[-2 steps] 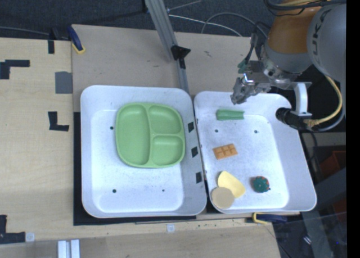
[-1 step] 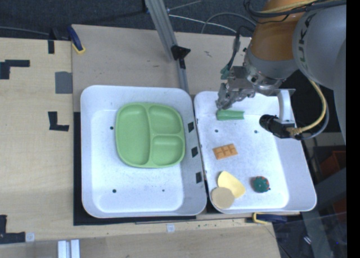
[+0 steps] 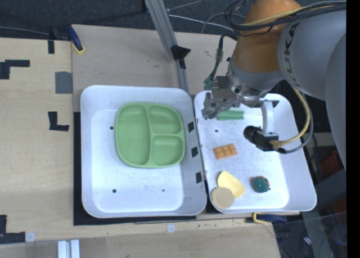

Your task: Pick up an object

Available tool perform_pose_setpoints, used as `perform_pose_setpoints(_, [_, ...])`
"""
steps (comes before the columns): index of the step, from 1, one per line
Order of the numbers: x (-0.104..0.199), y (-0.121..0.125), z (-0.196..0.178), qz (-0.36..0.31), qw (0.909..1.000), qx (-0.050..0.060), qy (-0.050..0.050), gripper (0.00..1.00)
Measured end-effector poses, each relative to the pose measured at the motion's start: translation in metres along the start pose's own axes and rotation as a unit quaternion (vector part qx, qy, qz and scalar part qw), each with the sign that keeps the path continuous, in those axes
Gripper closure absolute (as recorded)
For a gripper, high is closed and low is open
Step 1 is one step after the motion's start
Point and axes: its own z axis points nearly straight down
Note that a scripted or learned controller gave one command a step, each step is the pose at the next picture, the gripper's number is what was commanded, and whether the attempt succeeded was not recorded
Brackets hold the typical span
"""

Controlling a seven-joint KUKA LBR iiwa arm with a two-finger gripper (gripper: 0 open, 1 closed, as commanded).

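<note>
Arm (image 3: 292, 43): grey, with an orange band above the wrist, reaching in from the right and bending down over the far end of the right bin.
Bench (image 3: 129, 60): pale wood, bearing both bins side by side, with a slanted metal pole rising from its far edge.
Left bin (image 3: 93, 139): shallow and white, holding the green tray alone.
Right bin (image 3: 292, 139): shallow and white, touching the left bin along its inner edge, holding the small objects.
Green tray (image 3: 150, 134): a light green divided plate with three compartments, lying flat in the middle of the left bin.
Gripper (image 3: 212, 107): low at the far left corner of the right bin, just beside the green bar; how far it is open cannot be told from this angle (the wrist body hides it), and nothing can be seen held.
Yellow wedge (image 3: 232, 183): near edge of the right bin, touching the tan disc.
Tan disc (image 3: 223, 197): round, at the near left corner of the right bin.
Green bar (image 3: 230, 115): flat, lying just right of the gripper.
Orange waffle piece (image 3: 225, 151): mid-bin, apart from the rest.
Dark green ball (image 3: 260, 184): with a red spot, near the yellow wedge.
</note>
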Motion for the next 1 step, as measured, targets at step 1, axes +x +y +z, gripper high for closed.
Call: perform_pose_setpoints(1, [0.048, -0.0201, 0.0205, 0.0, 1.0, 0.001, 0.0, 1.0])
